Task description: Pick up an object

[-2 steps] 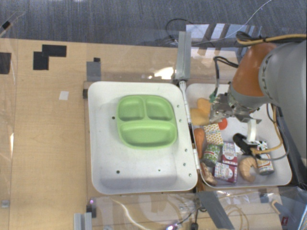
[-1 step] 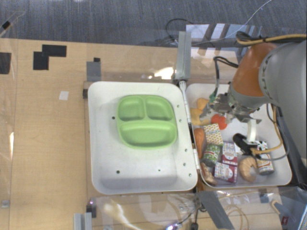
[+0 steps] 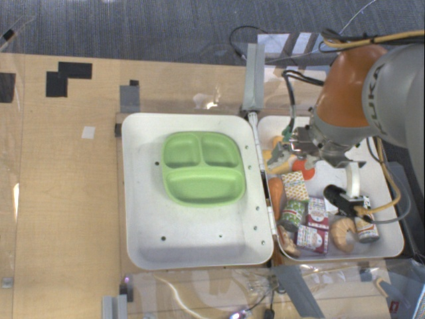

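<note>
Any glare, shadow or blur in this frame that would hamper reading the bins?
Camera view: a bright glare spot on the bench just above the left bin; soft shadow along that bin's lower inside edge; green tray sharp; items under the claw in the right bin small and crowded, hard to separate.

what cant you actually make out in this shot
- Tool, camera view: the arm's wrist covers it, so what it is doing in the right bin is unclear.
- Items under the arm at the back of the right bin: hidden by the arm.
- Small packets at the front of the right bin: labels too small and blurred to read.
- Arm: cut off by the right edge.
- Green tray in the left bin: fully visible.
</note>
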### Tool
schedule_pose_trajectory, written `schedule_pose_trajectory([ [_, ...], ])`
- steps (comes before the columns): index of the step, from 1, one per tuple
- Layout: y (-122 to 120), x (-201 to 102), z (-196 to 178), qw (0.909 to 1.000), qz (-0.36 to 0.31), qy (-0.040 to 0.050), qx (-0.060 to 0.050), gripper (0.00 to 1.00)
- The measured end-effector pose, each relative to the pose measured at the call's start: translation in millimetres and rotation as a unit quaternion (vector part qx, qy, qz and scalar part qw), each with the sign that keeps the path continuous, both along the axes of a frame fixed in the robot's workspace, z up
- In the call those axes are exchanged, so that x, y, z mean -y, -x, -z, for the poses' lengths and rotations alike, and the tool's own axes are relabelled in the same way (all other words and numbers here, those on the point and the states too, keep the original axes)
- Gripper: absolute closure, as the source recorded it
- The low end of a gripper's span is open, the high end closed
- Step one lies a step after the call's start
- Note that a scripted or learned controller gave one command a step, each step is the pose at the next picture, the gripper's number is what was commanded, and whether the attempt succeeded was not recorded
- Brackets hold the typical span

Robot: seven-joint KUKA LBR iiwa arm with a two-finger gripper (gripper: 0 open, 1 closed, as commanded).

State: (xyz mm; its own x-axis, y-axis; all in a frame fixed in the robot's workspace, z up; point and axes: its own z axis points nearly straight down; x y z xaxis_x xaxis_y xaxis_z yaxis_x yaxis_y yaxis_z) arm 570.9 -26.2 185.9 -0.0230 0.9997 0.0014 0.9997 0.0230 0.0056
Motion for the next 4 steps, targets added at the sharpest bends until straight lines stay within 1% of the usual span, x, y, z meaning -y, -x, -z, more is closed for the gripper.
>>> schedule_pose_trajectory([
  [1,-3.5,-29.4,-31.2,0.9981,-0.062,0.0008,0.0,0.0],
  [2,-7.2,69.0,20.2,0.9961,-0.088,0.0016,-0.001,0.0],
  [3,-34.9,75.9,93.4,0.9975,-0.071,0.0029,0.007,0.0],
  [4,-37.6,75.6,80.1,0.9973,-0.072,0.0036,0.012,1.0],
])
